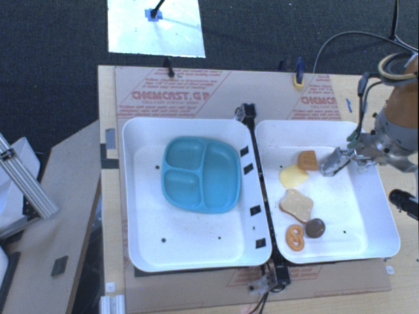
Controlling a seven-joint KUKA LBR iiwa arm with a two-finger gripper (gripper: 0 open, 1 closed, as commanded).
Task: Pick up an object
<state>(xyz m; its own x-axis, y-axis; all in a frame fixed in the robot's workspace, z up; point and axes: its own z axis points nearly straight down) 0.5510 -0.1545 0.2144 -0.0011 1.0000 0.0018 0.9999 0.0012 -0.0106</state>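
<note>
The right bin (373,231) holds several small food pieces: an orange-brown block (308,160), a yellow round piece (293,176), a tan bread slice (297,206), a dark brown ball (315,227) and an orange pretzel (295,237). My gripper (330,164) hangs over the right bin's upper part, just right of the orange-brown block, pointing left. Nothing shows between its fingers.
The left bin (141,241) carries a blue divided plate (200,174). A black clip strip (254,175) runs where the two bins meet. The arm's wrist and cables (393,136) occupy the right bin's far right side.
</note>
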